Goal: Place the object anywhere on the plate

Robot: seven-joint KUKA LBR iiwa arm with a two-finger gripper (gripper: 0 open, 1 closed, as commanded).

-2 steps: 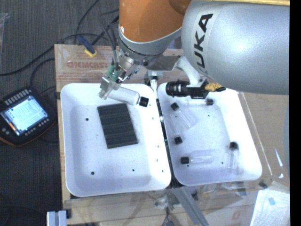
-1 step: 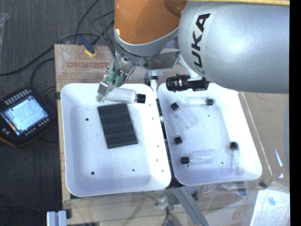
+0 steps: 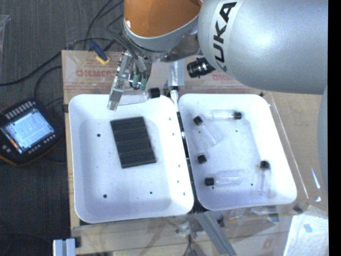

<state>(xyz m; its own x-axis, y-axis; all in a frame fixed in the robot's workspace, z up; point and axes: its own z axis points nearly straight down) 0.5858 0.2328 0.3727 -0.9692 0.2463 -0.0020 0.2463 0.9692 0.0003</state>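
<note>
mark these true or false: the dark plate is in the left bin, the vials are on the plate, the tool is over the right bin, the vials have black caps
1. The dark plate lies in the left bin. True.
2. The vials sit on the plate. False: the vials lie in the right bin, apart from the plate.
3. The tool is over the right bin. False: it is at the far edge of the left bin, beyond the plate.
4. The vials have black caps. True.

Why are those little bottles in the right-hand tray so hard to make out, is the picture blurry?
In the camera view, the vials are clear plastic against the bright right bin, so mostly their black caps stand out; the picture is slightly soft, while the dark plate contrasts sharply with the left bin.
</note>
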